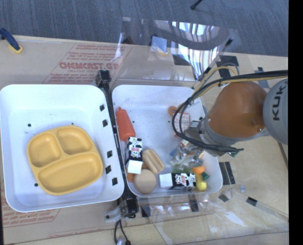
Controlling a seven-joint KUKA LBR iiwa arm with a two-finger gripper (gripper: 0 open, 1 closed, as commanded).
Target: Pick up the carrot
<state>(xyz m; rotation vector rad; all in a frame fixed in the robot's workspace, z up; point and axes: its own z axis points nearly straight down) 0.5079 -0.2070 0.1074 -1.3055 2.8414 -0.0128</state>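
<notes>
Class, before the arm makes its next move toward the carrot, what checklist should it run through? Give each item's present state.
1. Carrot located, at the right bin's left wall: ok.
2. Carrot top uncovered: ok.
3. Gripper above carrot: not ok; it is over the toys to the right.
4. Finger opening: cannot tell.
5. Room beside carrot: not ok; a milk carton touches its near end.
</notes>
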